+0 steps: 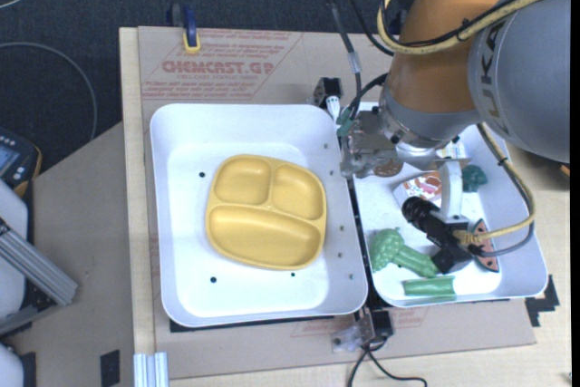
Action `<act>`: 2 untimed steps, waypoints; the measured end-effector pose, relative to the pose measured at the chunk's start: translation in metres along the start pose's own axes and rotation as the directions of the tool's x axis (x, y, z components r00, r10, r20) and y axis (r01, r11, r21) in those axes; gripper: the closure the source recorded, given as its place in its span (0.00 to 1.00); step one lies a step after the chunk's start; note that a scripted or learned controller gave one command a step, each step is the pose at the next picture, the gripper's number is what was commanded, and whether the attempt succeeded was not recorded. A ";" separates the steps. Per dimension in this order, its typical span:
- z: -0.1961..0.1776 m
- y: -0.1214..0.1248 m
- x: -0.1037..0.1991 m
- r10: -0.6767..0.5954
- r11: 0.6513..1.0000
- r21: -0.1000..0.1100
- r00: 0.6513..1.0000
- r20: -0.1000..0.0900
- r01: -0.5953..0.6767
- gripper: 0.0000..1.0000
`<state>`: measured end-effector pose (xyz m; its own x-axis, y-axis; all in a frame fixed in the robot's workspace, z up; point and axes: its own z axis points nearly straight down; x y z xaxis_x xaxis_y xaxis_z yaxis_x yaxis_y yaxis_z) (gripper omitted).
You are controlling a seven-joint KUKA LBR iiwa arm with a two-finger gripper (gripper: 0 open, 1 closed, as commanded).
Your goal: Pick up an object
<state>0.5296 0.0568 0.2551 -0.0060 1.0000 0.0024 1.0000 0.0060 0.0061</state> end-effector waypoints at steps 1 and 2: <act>-0.046 -0.051 0.029 0.001 1.000 0.003 1.000 0.000 -0.001 1.00; -0.175 -0.048 0.034 0.003 1.000 -0.011 1.000 -0.002 -0.003 1.00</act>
